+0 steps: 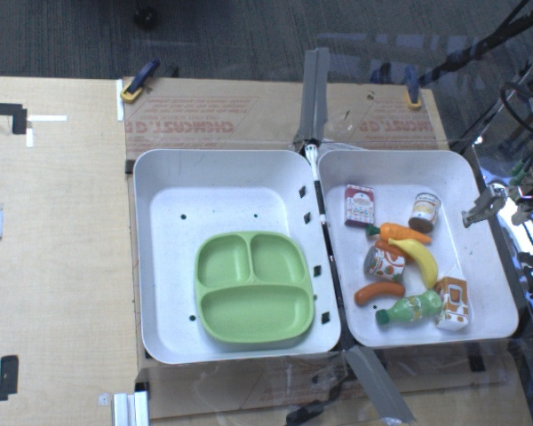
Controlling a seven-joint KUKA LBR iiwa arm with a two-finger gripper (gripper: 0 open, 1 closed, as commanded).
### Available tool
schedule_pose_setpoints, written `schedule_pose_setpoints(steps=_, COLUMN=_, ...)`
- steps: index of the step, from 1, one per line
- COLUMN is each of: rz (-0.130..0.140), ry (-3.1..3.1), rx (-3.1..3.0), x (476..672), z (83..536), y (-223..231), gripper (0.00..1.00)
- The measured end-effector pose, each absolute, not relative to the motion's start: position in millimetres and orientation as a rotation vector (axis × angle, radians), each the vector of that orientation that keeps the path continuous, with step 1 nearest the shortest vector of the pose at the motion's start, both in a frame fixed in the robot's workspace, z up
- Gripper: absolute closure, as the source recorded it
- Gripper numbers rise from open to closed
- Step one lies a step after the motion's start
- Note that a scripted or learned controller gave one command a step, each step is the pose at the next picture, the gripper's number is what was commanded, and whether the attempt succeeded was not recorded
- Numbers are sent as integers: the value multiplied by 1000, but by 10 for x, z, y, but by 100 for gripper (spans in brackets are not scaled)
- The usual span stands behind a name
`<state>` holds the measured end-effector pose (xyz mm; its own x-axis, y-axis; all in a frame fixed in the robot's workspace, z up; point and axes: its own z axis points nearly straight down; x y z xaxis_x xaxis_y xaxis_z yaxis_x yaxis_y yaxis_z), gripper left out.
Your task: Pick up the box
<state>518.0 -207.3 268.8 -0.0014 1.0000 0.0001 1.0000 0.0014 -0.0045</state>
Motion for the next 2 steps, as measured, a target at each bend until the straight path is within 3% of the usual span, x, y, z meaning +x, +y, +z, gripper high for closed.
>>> schedule_pose_setpoints(steps=1, rz=5, ry=-2253, rx=-2185, x=5587, z=2170, y=-1433, gripper=0)
schedule_pose_setpoints(steps=2, rz=7, ry=-1886, rx=-2508, x=5465, z=2164, y=-926, gripper=0)
